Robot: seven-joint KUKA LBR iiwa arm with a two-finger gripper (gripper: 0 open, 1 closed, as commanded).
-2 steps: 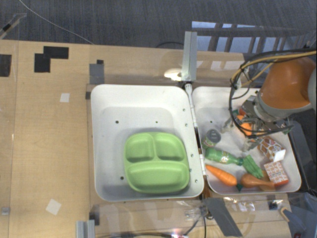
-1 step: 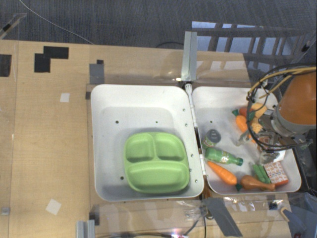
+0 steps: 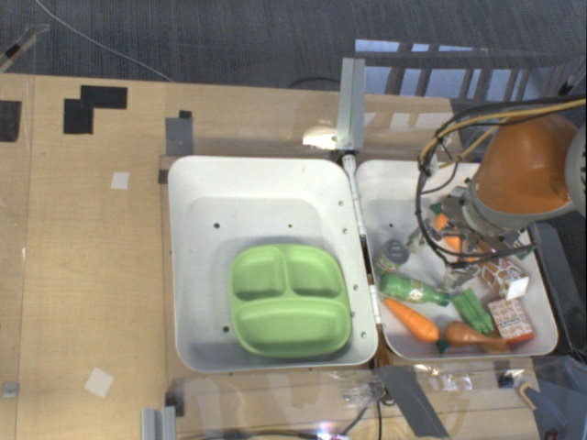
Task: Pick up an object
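Observation:
The right bin (image 3: 371, 209) holds several small items. A green bottle (image 3: 413, 291) lies on its side near the bin's left wall, with an orange carrot (image 3: 412, 320) just in front of it. A brownish-orange vegetable (image 3: 472, 337) lies along the front wall, beside a green vegetable (image 3: 473, 309) and a red-and-white carton (image 3: 510, 319). My gripper (image 3: 463, 250) hangs low over the bin's middle, under the orange wrist band (image 3: 527, 168) and its cables. It is above an orange item (image 3: 449, 241) and beside a second small carton (image 3: 507, 273). Nothing is visibly held.
The left bin (image 3: 197, 209) carries a green divided plate (image 3: 289, 299) in its front half. A small grey round item (image 3: 394, 251) lies near the divider between the bins. A metal post (image 3: 350, 104) stands behind the bins, and black cables loop around the wrist.

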